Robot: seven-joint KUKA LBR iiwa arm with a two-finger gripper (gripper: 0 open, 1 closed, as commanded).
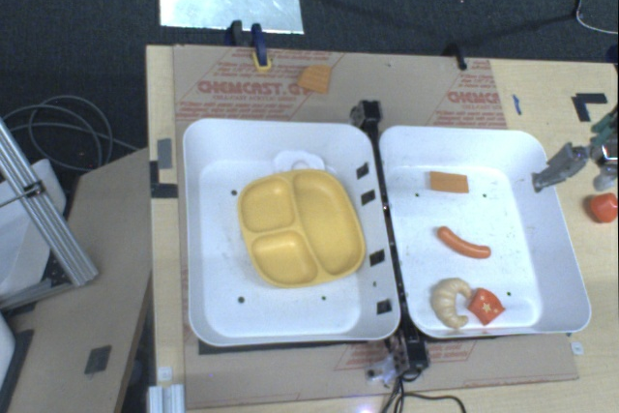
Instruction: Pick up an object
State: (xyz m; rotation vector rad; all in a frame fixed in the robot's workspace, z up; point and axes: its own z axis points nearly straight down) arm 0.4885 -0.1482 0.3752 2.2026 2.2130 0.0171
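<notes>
In the right bin [556, 237] lie an orange rectangular block [448, 182] at the back, a reddish sausage [464, 243] in the middle, and a pale croissant [451, 300] touching a red piece [486, 307] at the front. My gripper [578, 165] comes in at the view's right edge, over the right bin's far right rim, apart from all these objects. Nothing can be seen held in it, and it is partly cut off by the frame.
A yellow divided plate [300, 227] sits in the left bin [208, 237]. A small orange-red shape [602, 206] shows by the right edge below the gripper. A tan piece [314, 78] lies on the cardboard behind the bins.
</notes>
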